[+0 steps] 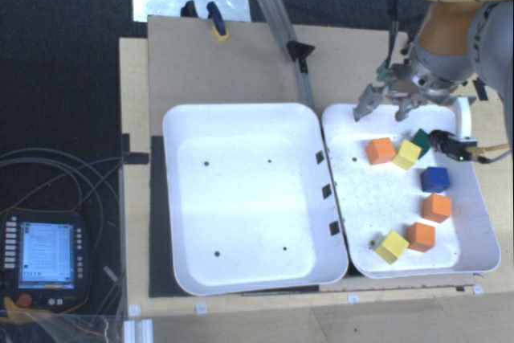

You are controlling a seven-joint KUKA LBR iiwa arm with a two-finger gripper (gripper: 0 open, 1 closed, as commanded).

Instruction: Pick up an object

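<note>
At the far left, off the bench, a handheld control pendant (pixel 40 255) with a lit screen lies on the dark floor, grey cables looping above it. The bench top (pixel 241 60) is tan board. Near its far edge lie a small black item and a clamp with a blue and yellow handle (pixel 215 18), and a grey pole (pixel 273 0) runs slantwise down to the gap between the bins.

The left bin (pixel 249 197) is a shallow white tray showing four dark dots on its floor. Its right rim sits just beside the left rim of the right bin (pixel 474 253), with three dark clips along the seam.

The right bin holds all the blocks. An orange block (pixel 381 150) lies at the far end, with a yellow block (pixel 408 154) just beside it and a green block (pixel 420 140) partly hidden behind that. A blue block (pixel 434 178) lies further right, another orange block (pixel 437 207) nearer the camera. At the near end a yellow block (pixel 392 246) and an orange block (pixel 421 236) sit close together.

The gripper (pixel 387 104) hangs over the far edge of the right bin, above and apart from the first orange block. Its fingers are spread apart, nothing between them.
</note>
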